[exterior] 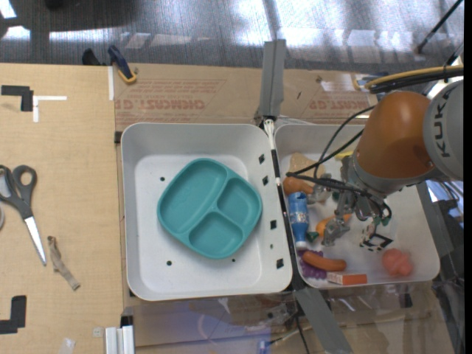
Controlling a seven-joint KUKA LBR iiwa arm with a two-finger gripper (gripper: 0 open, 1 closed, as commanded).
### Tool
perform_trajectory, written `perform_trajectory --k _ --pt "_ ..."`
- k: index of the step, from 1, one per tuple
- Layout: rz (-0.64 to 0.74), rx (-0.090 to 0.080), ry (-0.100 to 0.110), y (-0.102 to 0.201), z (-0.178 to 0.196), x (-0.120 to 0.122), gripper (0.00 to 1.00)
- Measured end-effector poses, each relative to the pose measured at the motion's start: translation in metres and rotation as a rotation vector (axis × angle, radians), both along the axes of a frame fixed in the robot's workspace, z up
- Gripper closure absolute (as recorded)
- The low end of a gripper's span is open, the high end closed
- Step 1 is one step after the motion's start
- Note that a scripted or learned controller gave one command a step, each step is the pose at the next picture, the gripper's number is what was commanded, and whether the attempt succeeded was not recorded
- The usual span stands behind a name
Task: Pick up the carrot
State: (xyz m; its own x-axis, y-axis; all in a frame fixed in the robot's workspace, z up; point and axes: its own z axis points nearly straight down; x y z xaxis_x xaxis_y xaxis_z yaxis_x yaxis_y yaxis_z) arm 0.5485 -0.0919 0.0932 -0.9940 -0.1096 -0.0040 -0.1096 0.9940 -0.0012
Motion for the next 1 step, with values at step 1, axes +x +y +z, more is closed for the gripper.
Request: perform_trajectory --k 1 --pt "-0.015 0.000 -0.001 -0.0010 0.0003 0.0005 0.00"
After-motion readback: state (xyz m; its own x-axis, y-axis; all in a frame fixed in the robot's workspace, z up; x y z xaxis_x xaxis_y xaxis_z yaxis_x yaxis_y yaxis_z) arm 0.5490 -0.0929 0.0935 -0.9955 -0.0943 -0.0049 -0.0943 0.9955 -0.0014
